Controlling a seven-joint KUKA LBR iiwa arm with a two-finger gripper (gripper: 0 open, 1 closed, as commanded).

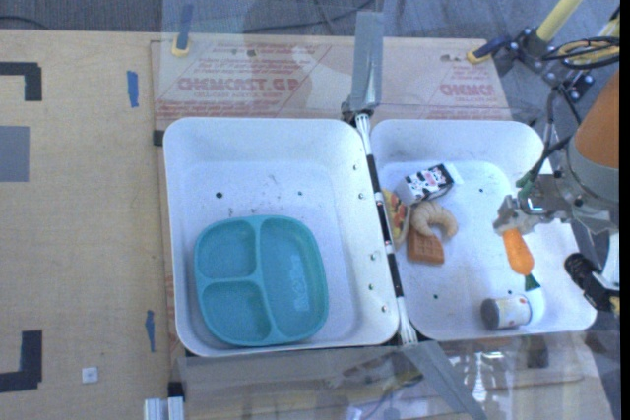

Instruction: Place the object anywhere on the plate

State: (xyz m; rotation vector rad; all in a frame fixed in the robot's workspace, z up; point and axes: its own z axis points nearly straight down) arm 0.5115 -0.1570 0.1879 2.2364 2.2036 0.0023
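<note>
Now, left bin (pixel 187 162) holds teal plate (pixel 260 279), near side. Right bin (pixel 463 310): claw (pixel 520 211) at right edge, carrot (pixel 518 252) touching just below, long axis pointing near-right. Whether claw clamps it, cannot tell. Plate lies far left of claw.

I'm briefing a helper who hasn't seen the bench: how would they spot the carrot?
Look in the right white bin, near its right wall, just below the gripper. The carrot lies there, orange with a green tip, the one bright orange piece, above a grey cylinder.
</note>
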